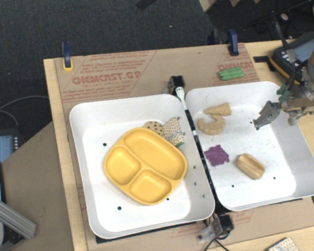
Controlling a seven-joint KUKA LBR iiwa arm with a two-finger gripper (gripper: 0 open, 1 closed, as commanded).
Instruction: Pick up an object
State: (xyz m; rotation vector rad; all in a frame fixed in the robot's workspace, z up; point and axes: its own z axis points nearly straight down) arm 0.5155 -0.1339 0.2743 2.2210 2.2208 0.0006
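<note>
Nearest to us in the right bin (299,187), a tan bread-like block (250,166) lies toward the near edge, with bare white floor all round it. Just beyond it and closer to the bin's left wall sits a purple clump (216,155), apart from the block. Farther still, near the far edge, we see a curved tan piece (210,124) and a flatter tan piece (218,110) touching or almost touching each other.

The gripper (269,114) hangs over the right half of this bin, near its right wall — its dark fingers look parted, with nothing between them, and nothing lies directly under them that we can make out.

In the left bin (89,175) a yellow divided plate (144,165) fills the middle; a spotted item (155,127) and a patterned scrap (174,128) peek from behind its far right rim, close to the wall shared with the other bin.

Beyond both bins, on the cardboard sheet (112,76), a green object (231,74) rests near the far right corner — between two blue clamps (232,43).
</note>
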